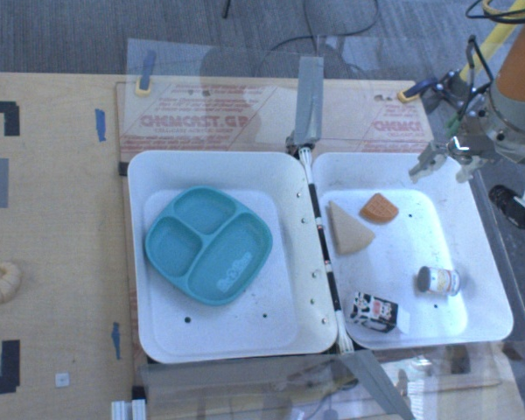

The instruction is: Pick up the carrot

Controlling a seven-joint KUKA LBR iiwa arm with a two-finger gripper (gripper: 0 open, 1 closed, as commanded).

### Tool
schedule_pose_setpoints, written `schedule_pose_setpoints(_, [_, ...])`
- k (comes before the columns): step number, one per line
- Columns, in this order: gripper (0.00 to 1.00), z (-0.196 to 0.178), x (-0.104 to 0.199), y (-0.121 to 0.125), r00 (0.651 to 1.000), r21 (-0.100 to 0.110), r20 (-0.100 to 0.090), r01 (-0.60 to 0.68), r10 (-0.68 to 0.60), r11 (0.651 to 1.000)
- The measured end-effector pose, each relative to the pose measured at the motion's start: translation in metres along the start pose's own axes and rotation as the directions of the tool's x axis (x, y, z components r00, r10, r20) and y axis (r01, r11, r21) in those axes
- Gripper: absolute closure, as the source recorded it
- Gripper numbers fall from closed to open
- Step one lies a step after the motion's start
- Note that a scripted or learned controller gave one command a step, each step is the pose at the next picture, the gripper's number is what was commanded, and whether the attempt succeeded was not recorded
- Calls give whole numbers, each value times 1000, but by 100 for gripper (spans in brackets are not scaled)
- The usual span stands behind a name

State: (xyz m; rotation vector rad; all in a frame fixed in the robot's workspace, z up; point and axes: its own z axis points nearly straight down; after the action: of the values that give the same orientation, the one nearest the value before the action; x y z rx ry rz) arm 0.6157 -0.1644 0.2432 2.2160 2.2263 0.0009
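Note:
The carrot [379, 208] is a small orange piece lying in the right bin [481, 252], near its back and close to the divider. My gripper [439, 173] hangs over the back right corner of that bin, to the right of the carrot and a little behind it, well apart from it. Its two fingers are spread open with nothing between them. The grey arm with its orange band comes in from the upper right.
A beige wedge [348, 230] lies just left of the carrot. A small jar [437, 280] and a black-and-white carton [374, 311] sit nearer the front. The left bin [157, 322] holds a teal divided plate [209, 244]. A pale pastry [0, 283] lies on the bench at far left.

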Motion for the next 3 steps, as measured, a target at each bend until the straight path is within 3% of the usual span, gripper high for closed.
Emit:
schedule_pose_setpoints(1, [0, 130, 45, 5, 945, -4, 2, 327, -327, 945])
schedule_pose_setpoints(2, [100, 119, 43, 6, 946, -9, 3, 324, -324, 946])
schedule_pose_setpoints(3, [100, 57, 131, 21, 976, -2, 1, 219, -219, 976])
